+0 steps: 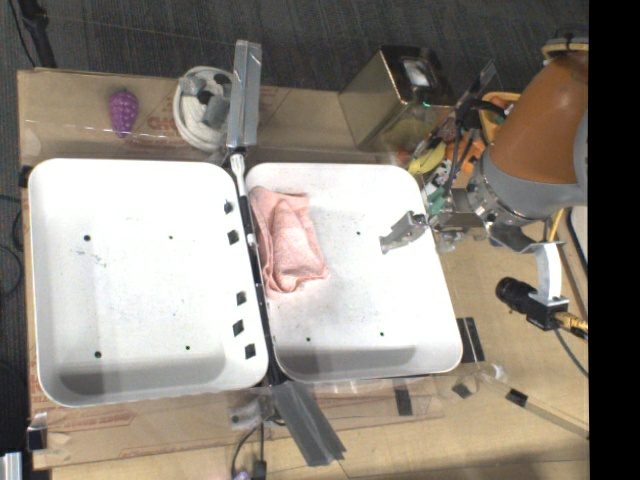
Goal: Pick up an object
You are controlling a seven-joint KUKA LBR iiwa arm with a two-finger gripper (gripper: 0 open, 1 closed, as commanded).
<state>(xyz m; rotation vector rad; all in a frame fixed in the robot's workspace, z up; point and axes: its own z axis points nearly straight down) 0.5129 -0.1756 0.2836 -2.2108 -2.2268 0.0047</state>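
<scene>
- Hand hung over the right bin, apart from the pink cloth; its grip state could not be told.
- Approach step seemingly underway; next move called for reaching left and descending onto the cloth.

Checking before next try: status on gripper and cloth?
Gripper over right bin, nothing between fingers. Pink cloth crumpled at that bin's left wall, apart from gripper. Path between looks clear.
</scene>
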